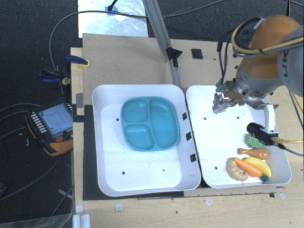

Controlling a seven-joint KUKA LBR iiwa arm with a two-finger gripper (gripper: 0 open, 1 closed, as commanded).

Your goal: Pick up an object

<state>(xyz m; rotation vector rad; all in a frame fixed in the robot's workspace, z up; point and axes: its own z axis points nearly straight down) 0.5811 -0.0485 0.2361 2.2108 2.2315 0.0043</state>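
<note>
Toy foods, heaped in the right bin's (209, 127) near corner: carrot (251, 166), banana (260, 166), drumstick (254, 152), pastry (236, 170), well below and right of the pincer (222, 101). Pincer: poised over bare bin floor, grip state cannot be told, nothing visibly held. Blue divided plate (150, 123): far left, other bin.

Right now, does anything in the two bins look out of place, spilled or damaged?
Nothing looks spilled or broken. The toy foods, a carrot, a banana, a drumstick and a green piece, lie heaped in the right bin's near right corner. The blue divided plate sits flat in the left bin. The gripper hovers over bare bin floor.
</note>
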